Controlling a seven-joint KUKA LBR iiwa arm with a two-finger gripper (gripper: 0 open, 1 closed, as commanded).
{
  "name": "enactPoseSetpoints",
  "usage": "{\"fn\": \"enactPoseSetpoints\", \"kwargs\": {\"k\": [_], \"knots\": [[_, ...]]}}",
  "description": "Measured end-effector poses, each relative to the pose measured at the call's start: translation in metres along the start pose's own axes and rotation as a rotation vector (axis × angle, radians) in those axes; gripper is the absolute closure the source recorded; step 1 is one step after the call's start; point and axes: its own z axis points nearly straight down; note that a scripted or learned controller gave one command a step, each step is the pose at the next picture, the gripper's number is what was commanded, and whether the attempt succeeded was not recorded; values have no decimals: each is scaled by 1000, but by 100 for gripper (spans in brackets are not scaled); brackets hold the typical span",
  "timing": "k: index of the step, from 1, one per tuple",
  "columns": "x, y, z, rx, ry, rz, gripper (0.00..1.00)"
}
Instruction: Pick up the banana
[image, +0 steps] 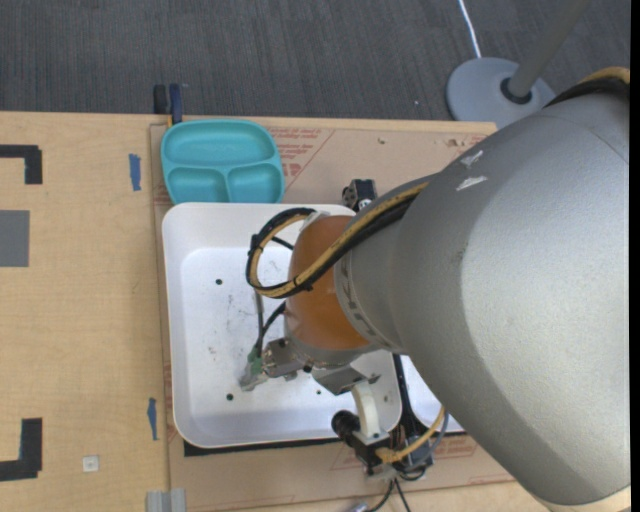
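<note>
One big grey arm (500, 300) fills the right side, its orange band (320, 290) hanging over the left white bin (200, 300). Its gripper (262, 368) seems to sit low over the bin floor, too hidden to read. Behind the bin lies a teal divided tray (222, 160). I can't make out a banana.

Bare white bin (200, 300) floor left, arm (480, 300) perhaps covering right.
</note>
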Motion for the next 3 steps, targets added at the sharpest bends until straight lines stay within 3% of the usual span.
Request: {"fn": "enactPoseSetpoints", "kwargs": {"k": [1, 2, 3], "knots": [[36, 8, -15, 4, 0, 413, 0], [-24, -7, -159, 3, 0, 393, 0], [13, 2, 1, 5, 1, 324, 0]]}}
